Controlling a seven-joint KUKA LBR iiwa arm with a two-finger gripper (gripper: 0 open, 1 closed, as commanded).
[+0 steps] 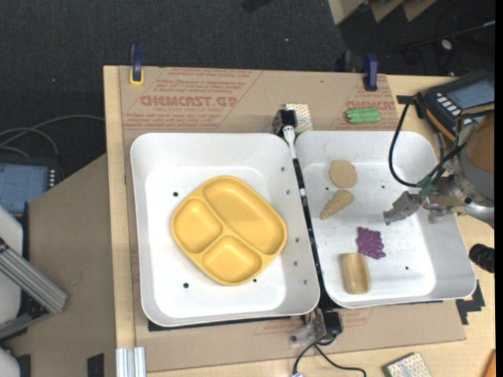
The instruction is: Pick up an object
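Nearest your viewpoint runs the front edge of the desk, a brown board carrying two shallow white bins side by side. You have one left bin and one right bin, touching along their inner rims. Inside the left bin you see a single yellow divided plate with three compartments, its long axis running from upper right to lower left, resting near the bin's middle. The right bin holds four small things. You can count one tan block at the front, standing lengthwise toward you with its long axis running front to back. Just behind it and slightly right lies one purple bunch of grapes, close to the block but apart from it. Farther back you find one tan cone, its long axis slanting so the narrow tip points to the lower left. Just behind the cone lies one round tan disc. The end effector reaches in from the right over the right bin, to the right of the cone and above the grapes; its fingers look apart with nothing between them. Beyond the bins, one small green item lies on the board.
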